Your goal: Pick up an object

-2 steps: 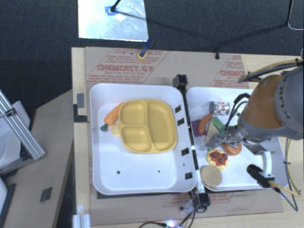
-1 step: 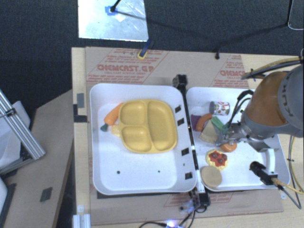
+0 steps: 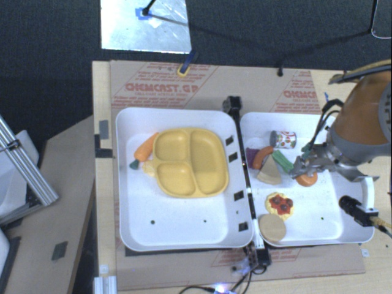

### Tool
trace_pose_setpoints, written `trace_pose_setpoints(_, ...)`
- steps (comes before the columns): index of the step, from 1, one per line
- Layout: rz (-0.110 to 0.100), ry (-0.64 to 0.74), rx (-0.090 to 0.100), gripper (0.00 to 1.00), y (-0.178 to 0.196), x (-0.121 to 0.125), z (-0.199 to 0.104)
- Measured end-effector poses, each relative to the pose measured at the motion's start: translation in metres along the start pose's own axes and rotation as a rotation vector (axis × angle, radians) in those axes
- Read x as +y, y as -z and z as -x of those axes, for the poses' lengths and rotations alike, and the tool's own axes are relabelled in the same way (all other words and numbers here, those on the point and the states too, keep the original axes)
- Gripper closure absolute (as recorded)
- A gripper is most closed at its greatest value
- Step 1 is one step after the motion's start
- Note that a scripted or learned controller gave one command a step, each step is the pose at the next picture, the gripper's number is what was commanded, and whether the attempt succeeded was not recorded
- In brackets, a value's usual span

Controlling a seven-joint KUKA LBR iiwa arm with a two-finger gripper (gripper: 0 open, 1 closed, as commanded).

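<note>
**Gripper low in the right bin, over the orange piece**

The yellow divided plate (image 3: 187, 162) sat in the middle of the left bin (image 3: 131, 225) and serves here as the landmark. Touching the plate's upper-left edge lay a toy carrot (image 3: 144, 147), slanted, its green end pointing down and away from the plate.

To the right of the plate, across the divider between the bins, the right bin (image 3: 324, 228) held a cluster of small things. Nearest the plate were a purple-and-orange piece (image 3: 258, 156) and, just below it, a tan wedge (image 3: 269, 174). A small can (image 3: 283, 139) lay on its side further right and higher. A green block (image 3: 282, 161) lay between the wedge and the gripper (image 3: 303, 169). Below and right of the plate sat a small pizza slice (image 3: 280, 204), and below that a round tan disc (image 3: 272, 227) near the bin's lower-left corner.

The arm (image 3: 361, 124) reached in from the far right of the plate. The gripper hung low, right at a flat orange piece (image 3: 307, 179). Whether the jaws were apart or closed could not be made out, nor whether they held anything.
</note>
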State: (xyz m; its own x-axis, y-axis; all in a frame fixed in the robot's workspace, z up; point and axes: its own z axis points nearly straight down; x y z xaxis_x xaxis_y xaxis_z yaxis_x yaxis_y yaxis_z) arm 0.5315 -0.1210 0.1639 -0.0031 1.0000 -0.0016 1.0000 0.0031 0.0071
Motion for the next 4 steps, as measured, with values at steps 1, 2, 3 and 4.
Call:
trace_pose_setpoints(1, 0.001, 0.001, 0.000, 1.00, 0.054, 0.002, 0.000)
trace_pose_setpoints(2, -0.003, 0.007, 0.003, 1.00, 0.048, 0.027, -0.053)
trace_pose_setpoints(3, -0.004, 0.006, 0.003, 1.00, 0.043, 0.040, -0.102)
trace_pose_setpoints(4, -0.004, 0.007, 0.004, 1.00, 0.061, 0.056, -0.154)
